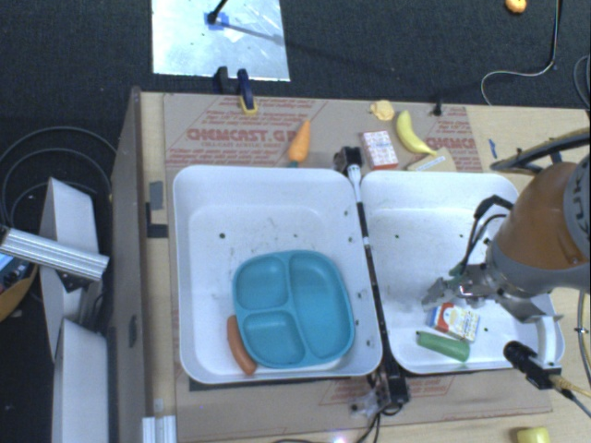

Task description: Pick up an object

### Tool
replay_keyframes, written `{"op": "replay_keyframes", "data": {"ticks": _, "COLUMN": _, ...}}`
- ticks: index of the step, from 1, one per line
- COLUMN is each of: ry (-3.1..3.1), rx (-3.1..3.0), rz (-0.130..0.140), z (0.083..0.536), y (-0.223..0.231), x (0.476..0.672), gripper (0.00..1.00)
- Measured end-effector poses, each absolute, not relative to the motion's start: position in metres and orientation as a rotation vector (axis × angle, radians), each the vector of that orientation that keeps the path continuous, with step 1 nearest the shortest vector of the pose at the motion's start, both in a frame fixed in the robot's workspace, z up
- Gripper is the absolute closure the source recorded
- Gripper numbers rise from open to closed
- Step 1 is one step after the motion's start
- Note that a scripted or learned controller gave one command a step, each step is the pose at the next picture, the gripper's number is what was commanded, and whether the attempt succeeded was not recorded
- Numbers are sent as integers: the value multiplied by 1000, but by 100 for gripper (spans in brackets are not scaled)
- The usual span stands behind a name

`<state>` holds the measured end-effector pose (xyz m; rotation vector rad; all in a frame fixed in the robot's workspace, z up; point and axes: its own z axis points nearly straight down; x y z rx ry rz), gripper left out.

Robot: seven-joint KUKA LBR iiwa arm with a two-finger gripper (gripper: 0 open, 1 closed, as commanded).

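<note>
In the right bin (416,210), a small red-and-white carton (458,321) lies near the front, with a green pickle-shaped piece (443,344) just in front of it. My gripper (452,291) hangs directly over the carton's far edge, open, with nothing between its fingers. The grey arm with its orange band (545,224) comes in from the right and hides the bin's right side. In the left bin (212,220) sits a blue divided plate (292,307), and an orange sausage (240,344) lies along the plate's front left edge.
Behind the bins, on the cardboard, lie a carrot (297,141), a small printed box (379,149), a banana (411,135) and a yellow scrap (381,110). A black divider rail (365,238) runs between the bins. A black bracket (528,363) sticks out at the front right.
</note>
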<state>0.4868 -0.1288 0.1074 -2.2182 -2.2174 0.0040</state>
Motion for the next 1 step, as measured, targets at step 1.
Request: {"op": "replay_keyframes", "data": {"ticks": 1, "ry": -2227, "rx": -2221, "rz": -4, "z": 121, "y": -129, "x": 490, "gripper": 100}}
